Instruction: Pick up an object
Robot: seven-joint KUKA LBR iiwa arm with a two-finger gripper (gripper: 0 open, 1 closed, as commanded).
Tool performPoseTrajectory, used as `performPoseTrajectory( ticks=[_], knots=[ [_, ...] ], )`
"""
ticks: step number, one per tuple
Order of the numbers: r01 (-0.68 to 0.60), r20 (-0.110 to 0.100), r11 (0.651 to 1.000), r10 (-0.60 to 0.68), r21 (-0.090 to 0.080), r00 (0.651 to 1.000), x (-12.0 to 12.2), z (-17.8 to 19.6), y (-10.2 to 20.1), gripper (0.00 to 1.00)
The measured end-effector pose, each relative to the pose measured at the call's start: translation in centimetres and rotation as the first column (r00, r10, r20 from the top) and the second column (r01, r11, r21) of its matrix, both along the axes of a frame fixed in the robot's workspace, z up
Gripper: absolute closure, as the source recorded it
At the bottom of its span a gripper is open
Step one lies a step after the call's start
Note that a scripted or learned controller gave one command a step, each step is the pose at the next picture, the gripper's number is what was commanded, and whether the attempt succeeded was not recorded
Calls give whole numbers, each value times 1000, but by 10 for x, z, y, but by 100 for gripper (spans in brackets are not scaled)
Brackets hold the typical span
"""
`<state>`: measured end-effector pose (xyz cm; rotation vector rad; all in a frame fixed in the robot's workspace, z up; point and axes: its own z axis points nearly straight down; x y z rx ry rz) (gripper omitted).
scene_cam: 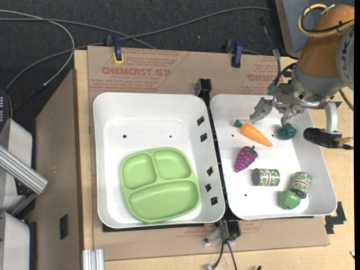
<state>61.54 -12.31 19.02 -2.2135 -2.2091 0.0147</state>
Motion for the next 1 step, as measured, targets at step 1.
performPoseTrajectory(
  ticks=[1],
  knots=[
    [-3,15,1000,3,-2,1000,3,9,0,0]
  ],
)
